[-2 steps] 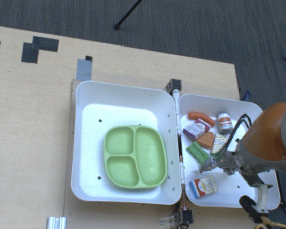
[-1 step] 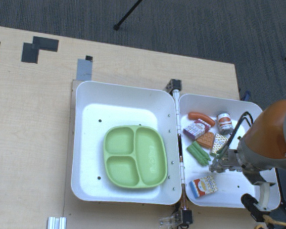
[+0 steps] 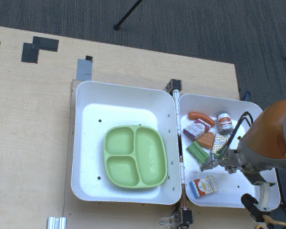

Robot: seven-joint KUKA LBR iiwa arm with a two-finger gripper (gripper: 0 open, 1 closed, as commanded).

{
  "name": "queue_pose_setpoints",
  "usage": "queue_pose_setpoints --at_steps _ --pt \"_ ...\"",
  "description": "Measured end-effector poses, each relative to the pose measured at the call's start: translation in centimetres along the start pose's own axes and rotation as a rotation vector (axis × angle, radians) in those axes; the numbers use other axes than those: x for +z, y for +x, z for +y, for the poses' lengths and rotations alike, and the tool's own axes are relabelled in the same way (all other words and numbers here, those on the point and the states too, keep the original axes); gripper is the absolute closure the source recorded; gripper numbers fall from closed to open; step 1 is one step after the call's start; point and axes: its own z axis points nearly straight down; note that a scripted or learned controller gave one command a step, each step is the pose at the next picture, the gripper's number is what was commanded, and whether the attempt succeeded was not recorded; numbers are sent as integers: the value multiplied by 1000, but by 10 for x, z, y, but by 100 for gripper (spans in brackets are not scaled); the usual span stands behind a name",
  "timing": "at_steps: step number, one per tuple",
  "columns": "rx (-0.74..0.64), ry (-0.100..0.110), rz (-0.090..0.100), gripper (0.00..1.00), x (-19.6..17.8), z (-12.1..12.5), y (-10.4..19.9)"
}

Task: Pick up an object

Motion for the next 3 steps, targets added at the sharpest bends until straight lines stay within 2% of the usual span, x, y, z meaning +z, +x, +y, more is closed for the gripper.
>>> queue_pose_setpoints --at_steps 1,2,3 --pt "6 8 -3 0 21 -4 20" --pt "4 2 -2 100 10 -1 21" --pt "4 3 -2 0 10 -2 21"
